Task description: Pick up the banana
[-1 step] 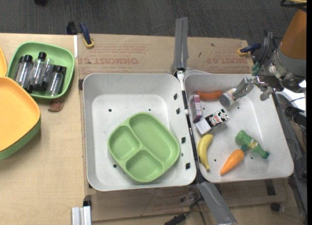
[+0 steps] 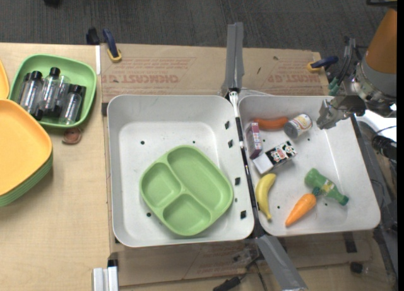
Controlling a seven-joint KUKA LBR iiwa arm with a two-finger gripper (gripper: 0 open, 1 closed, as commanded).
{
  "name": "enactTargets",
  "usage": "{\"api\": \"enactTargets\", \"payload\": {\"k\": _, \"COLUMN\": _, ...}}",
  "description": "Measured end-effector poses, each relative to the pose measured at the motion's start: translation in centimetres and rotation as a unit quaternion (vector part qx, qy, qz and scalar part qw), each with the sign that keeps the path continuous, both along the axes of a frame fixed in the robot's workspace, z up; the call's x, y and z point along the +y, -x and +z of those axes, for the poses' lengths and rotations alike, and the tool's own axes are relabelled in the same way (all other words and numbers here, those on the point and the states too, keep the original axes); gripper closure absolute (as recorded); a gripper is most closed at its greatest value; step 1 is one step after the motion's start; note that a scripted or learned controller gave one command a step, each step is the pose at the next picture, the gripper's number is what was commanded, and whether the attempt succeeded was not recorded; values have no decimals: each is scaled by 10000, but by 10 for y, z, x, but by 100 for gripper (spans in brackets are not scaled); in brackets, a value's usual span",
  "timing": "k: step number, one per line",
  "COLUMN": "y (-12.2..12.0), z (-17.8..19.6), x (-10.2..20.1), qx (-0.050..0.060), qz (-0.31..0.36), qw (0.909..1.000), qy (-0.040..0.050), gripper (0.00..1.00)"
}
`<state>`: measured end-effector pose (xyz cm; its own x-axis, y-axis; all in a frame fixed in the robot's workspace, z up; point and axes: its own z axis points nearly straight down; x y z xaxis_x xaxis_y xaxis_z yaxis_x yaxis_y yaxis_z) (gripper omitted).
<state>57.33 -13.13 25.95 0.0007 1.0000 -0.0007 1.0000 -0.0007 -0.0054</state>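
The banana (image 2: 264, 194) is yellow and lies along the left wall of the right bin (image 2: 353, 220), near its front. My gripper (image 2: 330, 115) hangs over the back right corner of that bin, well away from the banana, and nothing shows between its fingers.
In the right bin also lie a carrot (image 2: 300, 209), a green bottle (image 2: 325, 186), a black and white carton (image 2: 281, 154), a pink box (image 2: 254, 139), an orange sausage-shaped toy (image 2: 273, 123) and a small can (image 2: 298, 124). The left bin (image 2: 126, 125) holds a green divided plate (image 2: 185, 190).
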Motion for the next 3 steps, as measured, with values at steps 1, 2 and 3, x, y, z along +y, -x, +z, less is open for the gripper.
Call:
{"api": "enactTargets", "payload": {"k": 1, "y": 53, "z": -67, "x": -53, "qx": -17, "qz": 1142, "qw": 9935, "qy": -9, "gripper": 100}}
{"api": "enactTargets", "payload": {"k": 2, "y": 73, "z": -119, "x": -91, "qx": -19, "qz": 1381, "qw": 9904, "qy": -11, "gripper": 100}}
{"api": "enactTargets", "payload": {"k": 3, "y": 95, "z": -149, "x": -91, "qx": -29, "qz": 1737, "qw": 9848, "qy": -9, "gripper": 100}}
